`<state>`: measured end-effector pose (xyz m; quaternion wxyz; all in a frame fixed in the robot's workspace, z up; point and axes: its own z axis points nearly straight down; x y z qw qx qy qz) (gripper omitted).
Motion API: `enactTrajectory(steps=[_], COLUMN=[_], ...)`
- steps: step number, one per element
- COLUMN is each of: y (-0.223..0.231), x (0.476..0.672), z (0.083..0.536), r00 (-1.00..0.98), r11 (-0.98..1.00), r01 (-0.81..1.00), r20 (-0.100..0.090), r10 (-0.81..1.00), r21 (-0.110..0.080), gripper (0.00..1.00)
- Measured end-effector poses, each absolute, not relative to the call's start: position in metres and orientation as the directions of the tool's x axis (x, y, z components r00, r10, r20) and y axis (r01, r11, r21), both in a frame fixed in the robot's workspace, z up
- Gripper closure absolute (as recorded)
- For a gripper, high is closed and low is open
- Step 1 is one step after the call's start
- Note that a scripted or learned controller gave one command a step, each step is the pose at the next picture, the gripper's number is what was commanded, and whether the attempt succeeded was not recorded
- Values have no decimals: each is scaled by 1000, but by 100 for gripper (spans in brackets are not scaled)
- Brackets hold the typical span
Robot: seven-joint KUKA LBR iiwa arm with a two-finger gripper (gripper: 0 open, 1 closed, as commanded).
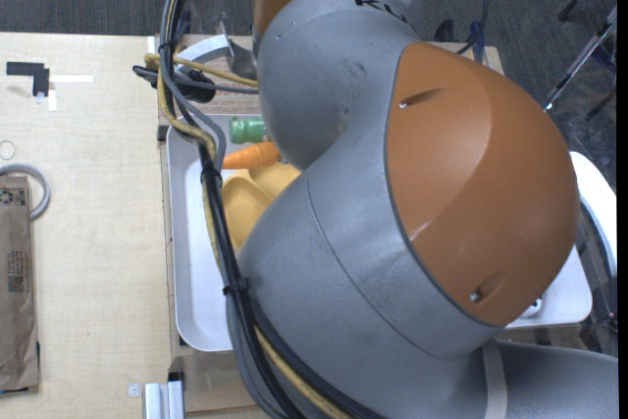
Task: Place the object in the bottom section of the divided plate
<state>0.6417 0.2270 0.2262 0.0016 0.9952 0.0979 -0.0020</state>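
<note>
Camera view: carrot (250,155) lies crosswise beside yellow plate (245,201).

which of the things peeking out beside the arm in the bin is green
The green object, sitting farthest up in the white bin. The orange carrot-like piece lies just below it, and the yellow plate below that.

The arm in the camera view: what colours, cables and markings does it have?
The arm has rounded grey housings with large glossy orange caps. Dark raised letters mark its upper grey part. A bundle of black and yellow cables runs along its left side.
</note>
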Motion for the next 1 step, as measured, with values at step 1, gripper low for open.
enactTrajectory(steps=[1], y=[196], x=[644], z=[288], r00=[981], r11=[-981], r01=[195], r20=[-2], r10=[195], r21=[3], gripper=[100])
